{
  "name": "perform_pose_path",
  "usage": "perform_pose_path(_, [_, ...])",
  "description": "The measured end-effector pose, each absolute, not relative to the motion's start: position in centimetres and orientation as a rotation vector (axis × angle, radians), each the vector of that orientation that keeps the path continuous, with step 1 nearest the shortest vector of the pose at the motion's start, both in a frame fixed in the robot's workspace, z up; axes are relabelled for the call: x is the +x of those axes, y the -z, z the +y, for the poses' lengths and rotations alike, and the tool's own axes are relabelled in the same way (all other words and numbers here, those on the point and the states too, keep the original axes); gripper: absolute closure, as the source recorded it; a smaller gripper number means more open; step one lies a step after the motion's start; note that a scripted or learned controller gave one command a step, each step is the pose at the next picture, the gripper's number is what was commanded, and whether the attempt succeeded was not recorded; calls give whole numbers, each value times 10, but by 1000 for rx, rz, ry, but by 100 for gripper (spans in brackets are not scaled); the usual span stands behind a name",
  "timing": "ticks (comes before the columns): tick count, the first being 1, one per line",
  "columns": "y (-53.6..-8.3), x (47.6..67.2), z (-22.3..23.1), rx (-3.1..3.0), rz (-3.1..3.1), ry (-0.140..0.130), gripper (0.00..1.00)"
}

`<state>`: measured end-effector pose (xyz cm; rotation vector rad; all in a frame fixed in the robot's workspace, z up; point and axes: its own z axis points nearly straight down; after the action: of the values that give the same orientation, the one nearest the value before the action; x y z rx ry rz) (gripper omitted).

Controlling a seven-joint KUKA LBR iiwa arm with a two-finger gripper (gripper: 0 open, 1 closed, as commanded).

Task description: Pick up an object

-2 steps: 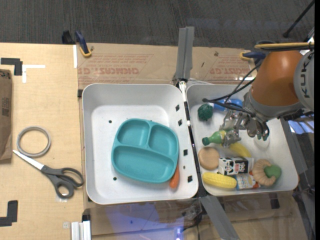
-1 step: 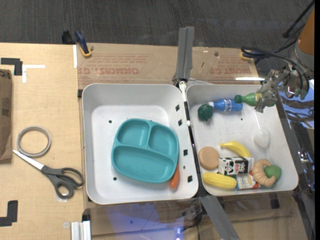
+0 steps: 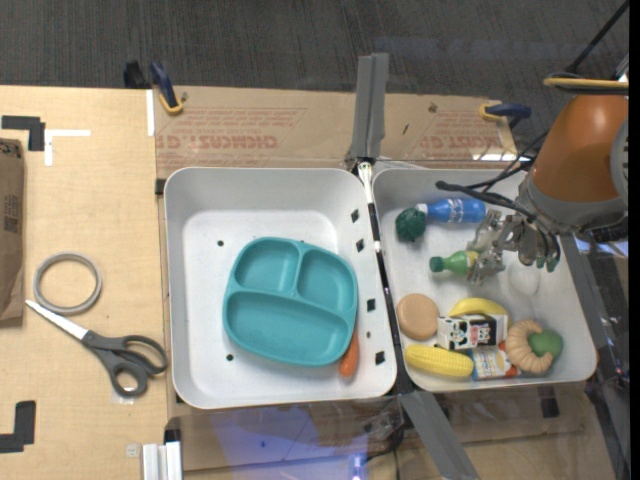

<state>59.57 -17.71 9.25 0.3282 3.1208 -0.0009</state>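
Observation:
My gripper (image 3: 491, 258) hangs low in the right bin (image 3: 570, 298), fingers pointing left, just beside a small green bottle (image 3: 452, 262). Behind it lie a blue bottle (image 3: 455, 211) and a dark green broccoli piece (image 3: 410, 225). Toward the bin's front sit a tan bun (image 3: 418, 315), a banana (image 3: 478, 308), a small milk carton with a cow print (image 3: 470, 333), a corn cob (image 3: 438, 362) and a doughnut-like ring with a green centre (image 3: 532, 345). The arm's orange band (image 3: 585, 148) rises at the right.
The left bin (image 3: 190, 228) holds a teal divided plate (image 3: 291, 302) with a carrot (image 3: 349, 358) at its front right edge. On the bench to the left lie scissors (image 3: 105, 348) and a tape roll (image 3: 67, 281). A grey divider post (image 3: 369, 108) stands between the bins.

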Motion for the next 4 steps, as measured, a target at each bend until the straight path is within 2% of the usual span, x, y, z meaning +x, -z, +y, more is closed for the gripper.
perform_pose_path(1, [-92,596,-177,327,3121,1,0])
perform_pose_path(2, [-92,507,-123,237,3129,-1,0])
perform_pose_path(3, [-93,581,-203,-74,3135,1,0])
perform_pose_path(4, [-92,560,-123,-86,3138,-2,0])
